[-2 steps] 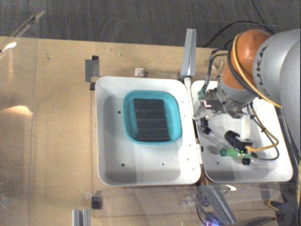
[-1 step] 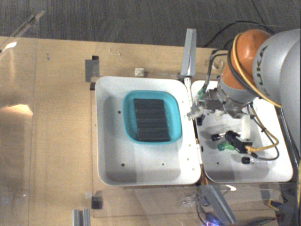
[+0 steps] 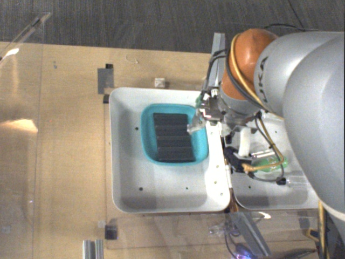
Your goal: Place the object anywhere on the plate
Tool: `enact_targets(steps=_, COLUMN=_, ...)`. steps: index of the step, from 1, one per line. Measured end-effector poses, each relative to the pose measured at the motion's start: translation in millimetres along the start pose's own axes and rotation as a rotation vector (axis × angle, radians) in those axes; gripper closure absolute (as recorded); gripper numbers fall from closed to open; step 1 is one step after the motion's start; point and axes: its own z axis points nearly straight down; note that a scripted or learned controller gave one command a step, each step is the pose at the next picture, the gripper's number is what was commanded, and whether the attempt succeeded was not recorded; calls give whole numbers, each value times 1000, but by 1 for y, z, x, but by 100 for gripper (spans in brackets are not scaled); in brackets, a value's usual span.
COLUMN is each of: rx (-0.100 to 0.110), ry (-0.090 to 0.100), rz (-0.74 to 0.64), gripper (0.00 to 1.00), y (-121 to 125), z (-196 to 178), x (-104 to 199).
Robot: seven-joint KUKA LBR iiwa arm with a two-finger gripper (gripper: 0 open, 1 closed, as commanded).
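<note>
1. Teal plate [image 3: 202, 147] sits in the left bin [image 3: 125, 161], toward its right wall.
2. Dark ridged object [image 3: 172, 137] lies flat on the plate.
3. Gripper [image 3: 198, 122] hangs over the plate's right edge; grip state unclear.

A turquoise plate [image 3: 175, 134] lies in the left white bin [image 3: 129, 188], close to its right wall and far edge. A dark ridged object [image 3: 172, 137] rests on the plate. The grey arm [image 3: 302, 96] covers much of the right bin [image 3: 269, 196], and its gripper [image 3: 200, 117] is at the plate's right rim.
</note>
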Motion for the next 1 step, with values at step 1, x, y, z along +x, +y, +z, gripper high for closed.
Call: enact_targets(steps=1, rx=0, ry=-1, rz=3, gripper=0, y=33, z=-11, x=-64)
